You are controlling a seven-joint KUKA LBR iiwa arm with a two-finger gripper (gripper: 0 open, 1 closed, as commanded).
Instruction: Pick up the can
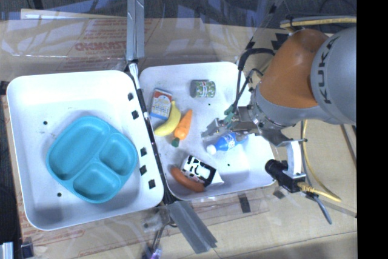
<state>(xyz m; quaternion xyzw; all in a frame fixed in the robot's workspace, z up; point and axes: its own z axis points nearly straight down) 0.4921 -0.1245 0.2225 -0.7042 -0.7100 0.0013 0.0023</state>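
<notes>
The can (203, 89) lies on its side near the back wall of the right bin (182, 73), a small greenish-grey cylinder with a printed label. My gripper (219, 125) hangs over the right half of that bin, in front and to the right of the can and well apart from it. It sits just above a blue plastic bottle (225, 142). The arm's wrist and orange band (291, 70) cover the bin's right edge.
The right bin also holds a small carton (160, 104), a banana (168, 121), a carrot (183, 123), a black-and-white packet (199, 170) and a sausage (183, 180). In the left bin (36, 94) lies a blue divided plate (91, 158). A grey divider (145, 130) separates the bins.
</notes>
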